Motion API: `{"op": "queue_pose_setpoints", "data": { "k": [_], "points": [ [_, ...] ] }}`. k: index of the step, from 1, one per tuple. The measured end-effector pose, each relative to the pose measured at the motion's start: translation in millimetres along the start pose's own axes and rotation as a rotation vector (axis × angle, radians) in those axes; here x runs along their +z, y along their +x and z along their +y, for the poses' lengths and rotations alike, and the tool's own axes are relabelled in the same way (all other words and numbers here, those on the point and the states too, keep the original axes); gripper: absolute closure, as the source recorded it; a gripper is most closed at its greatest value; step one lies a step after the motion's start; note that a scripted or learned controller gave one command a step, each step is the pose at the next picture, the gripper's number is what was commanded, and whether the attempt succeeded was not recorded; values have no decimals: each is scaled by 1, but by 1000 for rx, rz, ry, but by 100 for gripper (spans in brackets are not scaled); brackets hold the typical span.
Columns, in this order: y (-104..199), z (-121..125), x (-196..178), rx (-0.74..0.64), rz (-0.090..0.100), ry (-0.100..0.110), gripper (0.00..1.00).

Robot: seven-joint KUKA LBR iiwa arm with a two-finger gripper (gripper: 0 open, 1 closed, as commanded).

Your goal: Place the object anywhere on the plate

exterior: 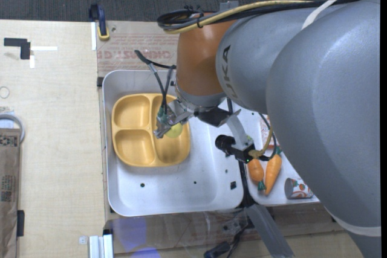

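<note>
Where arm [290, 69] hides the right bin, hand [164, 127] over plate [136, 130], green object [175, 130] half-hidden.

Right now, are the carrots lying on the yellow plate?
No, the carrots lie in the right bin, apart from the yellow plate in the left bin.

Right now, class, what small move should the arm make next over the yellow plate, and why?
Probably release. The hand is over the yellow plate, and a small yellow-green object sits at its tip above the plate's large compartment, so letting go should leave it on the plate.
</note>
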State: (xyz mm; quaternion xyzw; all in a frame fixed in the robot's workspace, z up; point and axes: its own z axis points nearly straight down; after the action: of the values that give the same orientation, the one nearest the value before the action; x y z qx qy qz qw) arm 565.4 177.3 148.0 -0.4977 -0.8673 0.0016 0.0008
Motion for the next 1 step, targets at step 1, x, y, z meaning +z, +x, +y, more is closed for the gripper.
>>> {"op": "queue_pose_setpoints", "data": {
  "k": [1],
  "points": [
    [0, 0, 0, 1, 0, 0, 0]
  ]
}}
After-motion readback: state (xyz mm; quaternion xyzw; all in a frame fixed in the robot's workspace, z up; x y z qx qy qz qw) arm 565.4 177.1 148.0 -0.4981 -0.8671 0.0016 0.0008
